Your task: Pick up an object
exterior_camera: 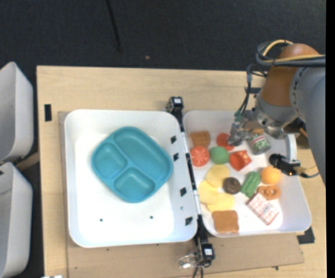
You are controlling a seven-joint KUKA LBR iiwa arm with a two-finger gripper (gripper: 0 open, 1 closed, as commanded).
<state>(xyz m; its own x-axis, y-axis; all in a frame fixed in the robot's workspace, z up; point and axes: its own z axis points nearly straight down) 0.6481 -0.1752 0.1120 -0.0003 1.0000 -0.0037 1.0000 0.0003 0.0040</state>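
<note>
Approach step being carried out: gripper [236,136], finger state untellable, being held over right bin [297,210] toys at frame right, descent and closing needed next.

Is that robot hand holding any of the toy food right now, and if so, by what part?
It cannot be told. The hand is low in the right bin, near a small red piece, but nothing shows clearly between its fingers.

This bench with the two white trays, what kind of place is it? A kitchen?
Probably a robot lab, not a kitchen. A grey arm reaches over a wooden bench with two white bins. The right bin holds toy food; the left bin holds a blue divided plate.
</note>
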